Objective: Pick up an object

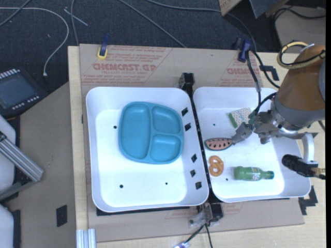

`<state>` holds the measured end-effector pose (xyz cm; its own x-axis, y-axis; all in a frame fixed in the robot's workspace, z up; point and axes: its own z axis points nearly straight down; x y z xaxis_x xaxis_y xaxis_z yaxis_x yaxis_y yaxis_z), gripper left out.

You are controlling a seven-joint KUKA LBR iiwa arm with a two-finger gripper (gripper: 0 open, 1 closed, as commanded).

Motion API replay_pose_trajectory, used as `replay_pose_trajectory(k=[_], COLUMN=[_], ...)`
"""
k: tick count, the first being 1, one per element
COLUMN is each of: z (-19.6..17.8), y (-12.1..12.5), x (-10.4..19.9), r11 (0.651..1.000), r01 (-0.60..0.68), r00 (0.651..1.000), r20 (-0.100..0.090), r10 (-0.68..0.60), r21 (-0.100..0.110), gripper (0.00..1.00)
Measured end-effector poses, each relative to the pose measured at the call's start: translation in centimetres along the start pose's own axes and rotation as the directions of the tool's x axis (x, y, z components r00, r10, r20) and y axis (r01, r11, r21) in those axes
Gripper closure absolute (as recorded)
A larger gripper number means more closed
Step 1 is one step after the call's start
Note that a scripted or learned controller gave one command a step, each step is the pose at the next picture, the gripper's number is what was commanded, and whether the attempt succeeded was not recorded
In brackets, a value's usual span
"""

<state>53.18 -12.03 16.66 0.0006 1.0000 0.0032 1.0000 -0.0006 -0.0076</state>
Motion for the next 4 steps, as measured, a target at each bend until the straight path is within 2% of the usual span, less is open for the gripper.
replay_pose_trajectory(k=[1, 2, 3, 4], z=[4.2, 2.9, -2.4, -5.5], y=[-0.2, 0.0, 1.0, 1.1], x=[0.0, 0.0, 0.4, 0.5], r11=[1.000, 1.000, 1.000, 1.000], r01=[0.000, -0.001, 0.002, 0.002], r00=[1.000, 1.000, 1.000, 1.000], r20=[0.000, 0.001, 0.004, 0.004], r10=[0.000, 0.001, -0.002, -0.002], r21=[-0.001, -0.008, -0.014, -0.011], gripper=[0.00, 1.00, 1.00, 1.00])
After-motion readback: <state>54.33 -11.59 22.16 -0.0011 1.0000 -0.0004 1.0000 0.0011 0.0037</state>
